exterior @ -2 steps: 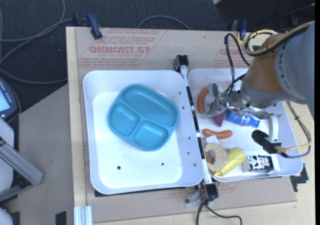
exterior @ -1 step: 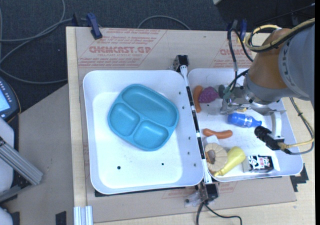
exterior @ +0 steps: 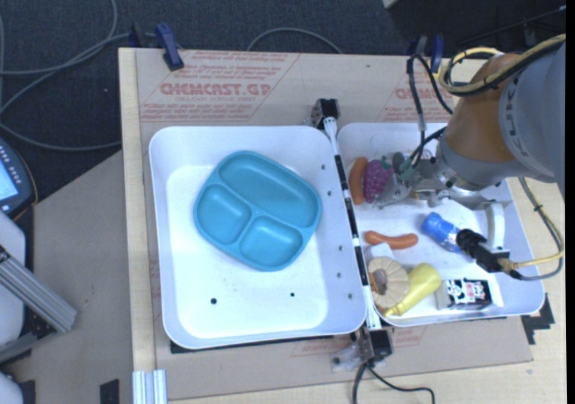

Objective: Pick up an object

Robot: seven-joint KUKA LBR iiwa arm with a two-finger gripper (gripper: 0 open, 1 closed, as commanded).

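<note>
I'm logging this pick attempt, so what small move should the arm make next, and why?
Probably a short descent straight onto the purple grapes. The gripper sits right beside them in the right bin, nothing shows between its fingers, and the grapes are the nearest object, with the orange carrot just beyond.

Bright, even light; slight softness.

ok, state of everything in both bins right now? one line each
blue divided plate: upright, lying flat in the left bin
purple grapes: in the right bin, beside the gripper
orange carrot: lying flat, mid bin
blue bottle: on its side
yellow pear: lying at the near edge
black-and-white box: flat in the near right corner
</note>
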